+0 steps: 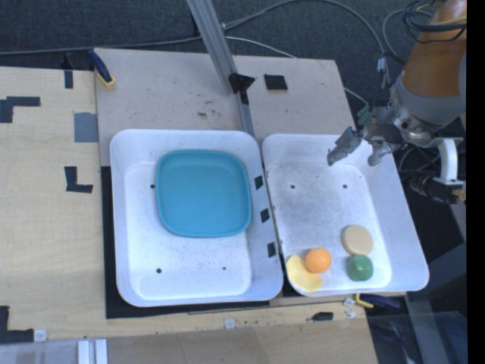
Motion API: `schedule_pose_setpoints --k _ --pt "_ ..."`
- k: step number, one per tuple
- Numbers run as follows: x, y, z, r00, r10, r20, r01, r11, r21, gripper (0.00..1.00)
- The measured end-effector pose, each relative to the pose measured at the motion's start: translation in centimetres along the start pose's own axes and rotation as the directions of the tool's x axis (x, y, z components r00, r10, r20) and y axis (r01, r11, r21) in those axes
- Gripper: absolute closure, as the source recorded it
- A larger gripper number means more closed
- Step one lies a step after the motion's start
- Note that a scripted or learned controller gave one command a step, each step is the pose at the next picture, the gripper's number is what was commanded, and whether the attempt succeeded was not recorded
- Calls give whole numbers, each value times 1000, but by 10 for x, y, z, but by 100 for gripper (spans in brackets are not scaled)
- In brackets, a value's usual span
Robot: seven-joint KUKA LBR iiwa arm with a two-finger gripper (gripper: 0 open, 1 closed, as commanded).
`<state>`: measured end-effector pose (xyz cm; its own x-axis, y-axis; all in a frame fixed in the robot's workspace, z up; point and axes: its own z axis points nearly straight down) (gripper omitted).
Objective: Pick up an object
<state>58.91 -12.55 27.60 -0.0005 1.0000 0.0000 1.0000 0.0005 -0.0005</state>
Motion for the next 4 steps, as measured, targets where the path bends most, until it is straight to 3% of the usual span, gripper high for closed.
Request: schedule_pose_setpoints --k 3,4 --pt "-2 -11 157 1000 0 -1 0 1000 4 0" --pt "-2 -10 145 1000 -1 0 1 1000 0 100"
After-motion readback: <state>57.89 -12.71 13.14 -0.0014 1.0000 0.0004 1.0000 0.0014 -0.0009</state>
